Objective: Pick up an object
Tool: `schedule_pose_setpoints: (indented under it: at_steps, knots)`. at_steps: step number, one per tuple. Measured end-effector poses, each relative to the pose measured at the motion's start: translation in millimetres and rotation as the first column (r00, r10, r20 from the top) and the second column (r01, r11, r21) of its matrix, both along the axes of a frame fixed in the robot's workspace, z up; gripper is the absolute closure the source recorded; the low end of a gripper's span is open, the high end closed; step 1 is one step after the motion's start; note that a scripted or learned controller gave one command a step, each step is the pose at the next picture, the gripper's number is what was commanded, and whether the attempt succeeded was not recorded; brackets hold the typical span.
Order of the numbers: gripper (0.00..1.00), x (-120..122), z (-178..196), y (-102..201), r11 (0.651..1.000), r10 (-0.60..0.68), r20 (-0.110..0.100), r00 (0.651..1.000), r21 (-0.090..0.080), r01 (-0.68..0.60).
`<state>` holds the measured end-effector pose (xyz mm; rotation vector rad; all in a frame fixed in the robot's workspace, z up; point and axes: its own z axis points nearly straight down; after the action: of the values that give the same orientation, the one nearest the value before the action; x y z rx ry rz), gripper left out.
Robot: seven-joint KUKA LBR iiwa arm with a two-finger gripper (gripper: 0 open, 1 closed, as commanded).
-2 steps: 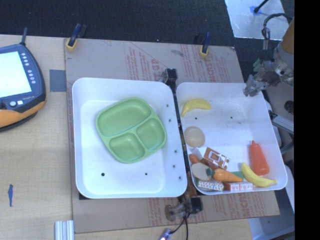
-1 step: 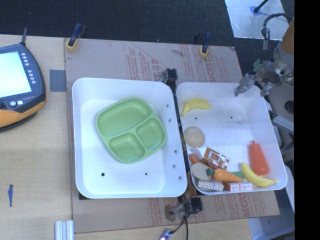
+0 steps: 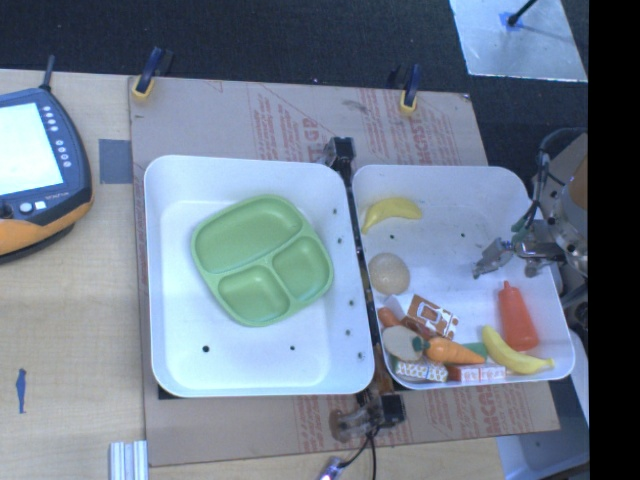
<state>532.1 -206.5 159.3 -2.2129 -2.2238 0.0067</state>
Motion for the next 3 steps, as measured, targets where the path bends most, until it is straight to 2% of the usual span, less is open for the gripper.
schedule_pose_setpoints:
  at_steps: [1, 2, 3]
  knots:
    - [0.0, -23, 74, -6, 1.0, -0.004, 0.005, 1.0, -0.001, 0.004]
    - [0.0, -57, -57, -5, 1.0, 0.0, 0.001, 1.0, 0.001, 0.0]
    - [0.0, 32, -68, 21, 1.0, 0.002, 0.002, 1.0, -0.001, -0.002]
